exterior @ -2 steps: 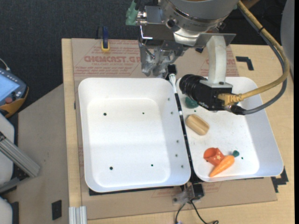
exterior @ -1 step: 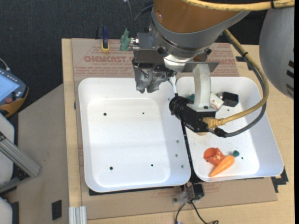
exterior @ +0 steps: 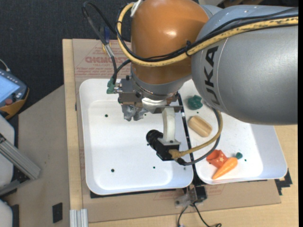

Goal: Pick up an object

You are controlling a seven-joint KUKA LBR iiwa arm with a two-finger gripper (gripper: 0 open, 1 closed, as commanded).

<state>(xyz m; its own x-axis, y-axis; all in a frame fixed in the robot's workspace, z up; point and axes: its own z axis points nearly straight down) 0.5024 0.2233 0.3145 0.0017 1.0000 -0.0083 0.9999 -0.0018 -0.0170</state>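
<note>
Single fixed camera above bench point(exterior: 75, 126) — slanted downward over both bins point(exterior: 118, 174), arm point(exterior: 246, 65) close, entering from right.

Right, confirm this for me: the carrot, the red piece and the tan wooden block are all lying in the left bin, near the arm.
Not quite. The camera view shows the carrot, the red piece and the tan wooden block all lying in the right bin, not the left one. They are near the arm, as you said.
</note>
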